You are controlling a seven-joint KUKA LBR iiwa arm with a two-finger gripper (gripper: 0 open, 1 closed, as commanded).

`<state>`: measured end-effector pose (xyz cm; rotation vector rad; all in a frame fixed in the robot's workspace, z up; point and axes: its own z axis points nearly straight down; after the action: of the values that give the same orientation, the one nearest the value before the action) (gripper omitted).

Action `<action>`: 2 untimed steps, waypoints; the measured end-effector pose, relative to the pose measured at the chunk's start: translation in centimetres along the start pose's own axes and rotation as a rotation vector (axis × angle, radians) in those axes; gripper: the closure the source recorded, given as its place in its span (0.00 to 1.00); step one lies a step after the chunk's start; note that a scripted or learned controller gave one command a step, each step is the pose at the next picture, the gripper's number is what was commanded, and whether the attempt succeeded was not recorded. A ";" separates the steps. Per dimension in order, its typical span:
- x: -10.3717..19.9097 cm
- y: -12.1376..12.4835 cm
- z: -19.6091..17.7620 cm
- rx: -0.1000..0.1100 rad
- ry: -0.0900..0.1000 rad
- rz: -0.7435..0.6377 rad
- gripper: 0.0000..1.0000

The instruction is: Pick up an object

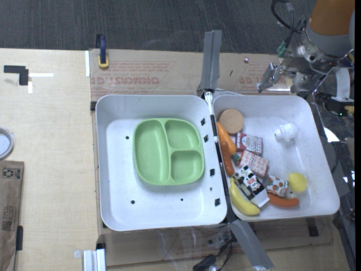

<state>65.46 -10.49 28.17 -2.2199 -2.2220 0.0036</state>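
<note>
Above the right bin — smooth white plastic — the metal gripper hangs, grip unclear.

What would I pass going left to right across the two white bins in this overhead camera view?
Green divided plate in the left bin → carrot → round brown disc → white object → yellow lemon, near the right bin's right wall.

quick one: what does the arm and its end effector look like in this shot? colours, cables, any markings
The arm has a broad orange band above a grey, silvery wrist section. Black cables loop off its left side near the top, and a small green-and-orange part sits by the wrist. The gripper is slim, grey metal with thin pointed fingers. White parts hang off the wrist's right side. No readable markings.
</note>
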 end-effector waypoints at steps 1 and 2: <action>-2.0 -3.0 14.9 0.001 0.001 0.021 0.00; -2.2 -7.7 18.5 -0.009 0.001 0.049 0.00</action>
<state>57.76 -12.71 9.65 -2.2772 -2.1707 -0.0075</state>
